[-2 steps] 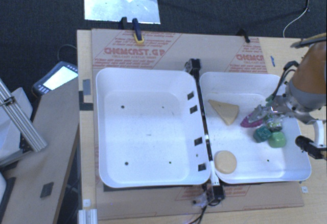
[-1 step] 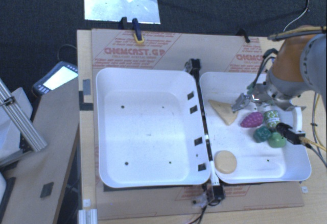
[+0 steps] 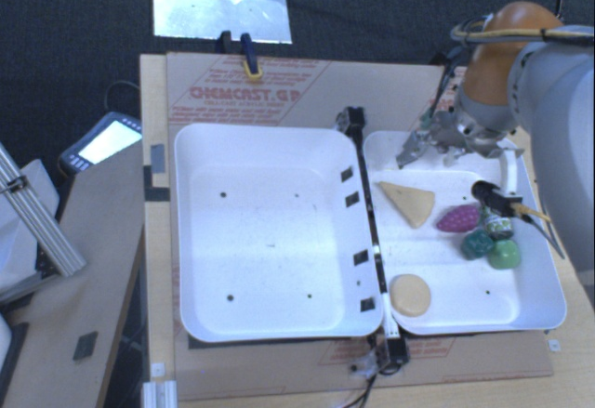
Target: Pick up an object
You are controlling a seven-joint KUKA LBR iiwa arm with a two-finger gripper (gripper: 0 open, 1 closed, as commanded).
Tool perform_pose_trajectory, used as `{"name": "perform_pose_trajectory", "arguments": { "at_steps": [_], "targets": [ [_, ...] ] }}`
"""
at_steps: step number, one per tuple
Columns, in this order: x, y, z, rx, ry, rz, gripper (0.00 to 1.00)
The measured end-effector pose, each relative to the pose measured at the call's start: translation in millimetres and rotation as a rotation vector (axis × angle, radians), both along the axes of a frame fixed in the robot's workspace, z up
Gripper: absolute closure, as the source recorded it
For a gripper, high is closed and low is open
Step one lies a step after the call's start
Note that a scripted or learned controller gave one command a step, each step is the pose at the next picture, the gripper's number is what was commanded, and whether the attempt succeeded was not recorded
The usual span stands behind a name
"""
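The right white bin [image 3: 535, 304] holds several items. A yellow wedge [image 3: 409, 203] lies near its left wall, with a purple grape bunch [image 3: 458, 217] to its right. Further right sit a teal lump [image 3: 479, 244] and a green lump [image 3: 505, 255], touching each other. A round tan disc [image 3: 410, 295] lies at the bin's front left. My gripper [image 3: 416, 151] hangs over the far left part of this bin, above and behind the yellow wedge, apart from every item. Nothing shows between its tips.
The left white bin [image 3: 200, 211] lies beside the right one, and black clips [image 3: 358, 228] sit along the shared wall. Cardboard [image 3: 279, 85] lies under both bins. A handheld screen [image 3: 102, 144] rests off the bench's left side.
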State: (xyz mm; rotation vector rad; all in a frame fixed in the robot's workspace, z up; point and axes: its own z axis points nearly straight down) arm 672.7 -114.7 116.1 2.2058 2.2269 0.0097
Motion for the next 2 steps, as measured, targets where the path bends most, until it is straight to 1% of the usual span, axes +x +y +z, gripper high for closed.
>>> {"name": "perform_pose_trajectory", "arguments": {
  "at_steps": [1, 2],
  "targets": [
    [-56, -15, 24, 0.000, 0.009, -0.010, 0.00],
    [-53, -14, 34, -0.001, 0.004, -0.005, 1.00]
  ]
}}
